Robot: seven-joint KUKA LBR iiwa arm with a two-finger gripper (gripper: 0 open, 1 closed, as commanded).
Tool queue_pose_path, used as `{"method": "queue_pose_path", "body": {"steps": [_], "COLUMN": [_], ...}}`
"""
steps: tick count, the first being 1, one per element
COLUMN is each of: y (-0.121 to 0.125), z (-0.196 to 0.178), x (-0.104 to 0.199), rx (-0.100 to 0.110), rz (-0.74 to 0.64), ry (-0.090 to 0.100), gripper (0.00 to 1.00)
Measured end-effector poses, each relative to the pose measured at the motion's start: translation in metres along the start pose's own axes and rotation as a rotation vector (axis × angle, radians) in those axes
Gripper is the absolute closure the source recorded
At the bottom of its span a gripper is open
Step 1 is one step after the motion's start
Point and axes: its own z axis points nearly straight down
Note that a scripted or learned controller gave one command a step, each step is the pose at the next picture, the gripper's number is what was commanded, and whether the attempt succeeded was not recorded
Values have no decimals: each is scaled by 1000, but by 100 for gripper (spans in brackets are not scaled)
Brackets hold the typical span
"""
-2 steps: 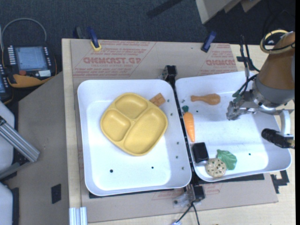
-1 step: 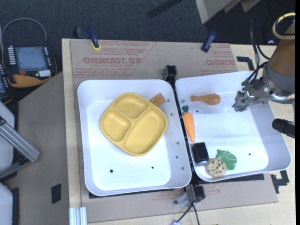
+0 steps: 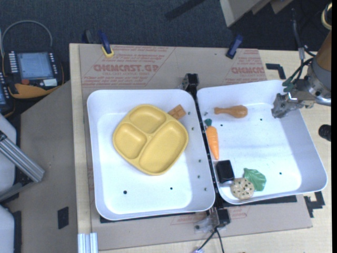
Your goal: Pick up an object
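Observation:
In the right bin (image 3: 295, 157) lie a brown chicken drumstick (image 3: 231, 111) at the back, an orange carrot (image 3: 212, 141) along the left wall, a small black block (image 3: 225, 171), a round cookie (image 3: 242, 188) and a green leafy piece (image 3: 256, 177) at the front. My gripper (image 3: 282, 107) hangs over the bin's back right part, well to the right of the drumstick, with nothing seen between its fingers.
The left bin (image 3: 105, 194) holds a yellow divided plate (image 3: 150, 138) and a small brown block (image 3: 177, 112) behind it. A black divider clamp (image 3: 190, 81) sits between the bins. A pendant screen (image 3: 32, 67) lies off the bench at far left.

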Motion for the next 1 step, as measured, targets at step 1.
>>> {"method": "queue_pose_path", "body": {"steps": [1], "y": [-6], "z": [0], "x": [45], "rx": [9], "rz": [-4], "ry": [5], "gripper": [100]}}
